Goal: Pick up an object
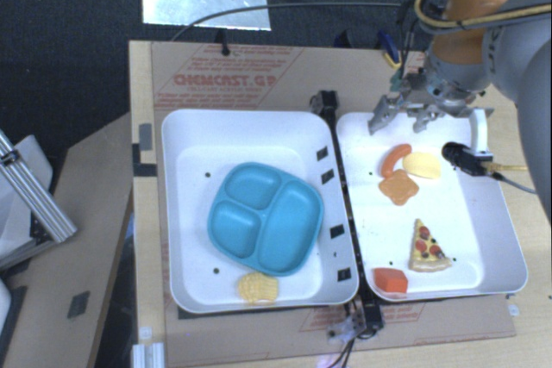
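Your tool (399,120) hangs spread and empty above the sausage (396,158), probably light, stiff plastic; pinch it across its middle.

This looks like a robotics lab: a grey and orange robot arm (492,13) hangs over a cardboard-covered table (233,73) with two white bins (250,129), black cables (285,7) trailing behind the arm, and aluminium framing (34,198) left of the table.
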### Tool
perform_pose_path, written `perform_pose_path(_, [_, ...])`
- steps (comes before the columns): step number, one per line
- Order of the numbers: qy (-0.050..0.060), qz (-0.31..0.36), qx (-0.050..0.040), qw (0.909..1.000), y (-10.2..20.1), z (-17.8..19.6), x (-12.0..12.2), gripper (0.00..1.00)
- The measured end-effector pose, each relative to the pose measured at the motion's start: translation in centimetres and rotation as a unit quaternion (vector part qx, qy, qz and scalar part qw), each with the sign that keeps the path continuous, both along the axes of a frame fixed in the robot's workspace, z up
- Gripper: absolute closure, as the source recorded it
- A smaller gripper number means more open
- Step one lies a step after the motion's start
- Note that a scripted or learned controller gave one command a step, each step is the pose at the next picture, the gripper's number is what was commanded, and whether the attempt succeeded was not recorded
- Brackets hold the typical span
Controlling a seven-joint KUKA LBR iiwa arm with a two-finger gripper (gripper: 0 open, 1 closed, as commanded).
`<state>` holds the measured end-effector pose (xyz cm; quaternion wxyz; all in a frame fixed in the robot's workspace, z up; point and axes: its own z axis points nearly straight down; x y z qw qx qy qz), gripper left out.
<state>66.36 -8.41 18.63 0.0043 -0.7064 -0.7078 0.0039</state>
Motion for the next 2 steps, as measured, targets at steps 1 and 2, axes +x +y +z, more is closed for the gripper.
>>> perform_pose_path(1, [-0.007, 0.001, -0.0004, 1.0, 0.0, 0.9, 0.3, 0.0])
perform_pose_path(2, [-0.005, 0.0, -0.0005, 1.0, -0.3, -3.3, 0.2, 0.0])
